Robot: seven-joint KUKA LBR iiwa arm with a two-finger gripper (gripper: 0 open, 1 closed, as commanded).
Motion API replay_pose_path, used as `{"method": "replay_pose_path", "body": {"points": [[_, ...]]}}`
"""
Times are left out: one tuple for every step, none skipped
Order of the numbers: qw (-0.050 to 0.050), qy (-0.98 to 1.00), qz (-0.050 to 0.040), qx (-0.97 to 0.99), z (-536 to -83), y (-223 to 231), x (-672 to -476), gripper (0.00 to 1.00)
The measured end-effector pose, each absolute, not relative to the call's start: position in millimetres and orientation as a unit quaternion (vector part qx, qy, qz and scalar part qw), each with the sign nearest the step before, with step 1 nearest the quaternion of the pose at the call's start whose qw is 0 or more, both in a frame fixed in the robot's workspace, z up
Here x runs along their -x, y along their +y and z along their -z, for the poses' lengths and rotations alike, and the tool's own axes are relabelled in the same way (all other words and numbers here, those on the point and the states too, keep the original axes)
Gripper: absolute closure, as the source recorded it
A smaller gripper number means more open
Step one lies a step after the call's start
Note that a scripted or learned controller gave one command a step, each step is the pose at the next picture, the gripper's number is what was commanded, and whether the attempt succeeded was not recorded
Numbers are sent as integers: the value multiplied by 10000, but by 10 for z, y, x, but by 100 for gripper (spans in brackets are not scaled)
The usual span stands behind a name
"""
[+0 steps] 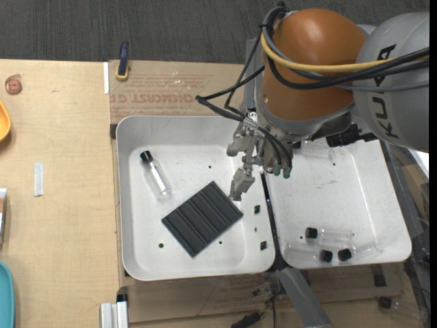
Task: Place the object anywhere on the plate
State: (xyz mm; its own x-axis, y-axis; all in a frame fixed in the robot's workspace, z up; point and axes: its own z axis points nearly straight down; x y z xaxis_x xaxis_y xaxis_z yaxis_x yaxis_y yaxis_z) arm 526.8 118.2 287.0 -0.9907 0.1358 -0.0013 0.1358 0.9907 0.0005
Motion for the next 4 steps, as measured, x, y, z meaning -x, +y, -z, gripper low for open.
{"method": "replay_pose_path", "body": {"points": [[14,9975,-5,-705,-2956,1172,-5281,100],[13,9975,-5,-704,-2955,1172,-5281,0],[23,9974,-9,-724,-3043,1164,-5295,100],[16,9720,-9,2349,-3532,2293,-5126,100]]}}
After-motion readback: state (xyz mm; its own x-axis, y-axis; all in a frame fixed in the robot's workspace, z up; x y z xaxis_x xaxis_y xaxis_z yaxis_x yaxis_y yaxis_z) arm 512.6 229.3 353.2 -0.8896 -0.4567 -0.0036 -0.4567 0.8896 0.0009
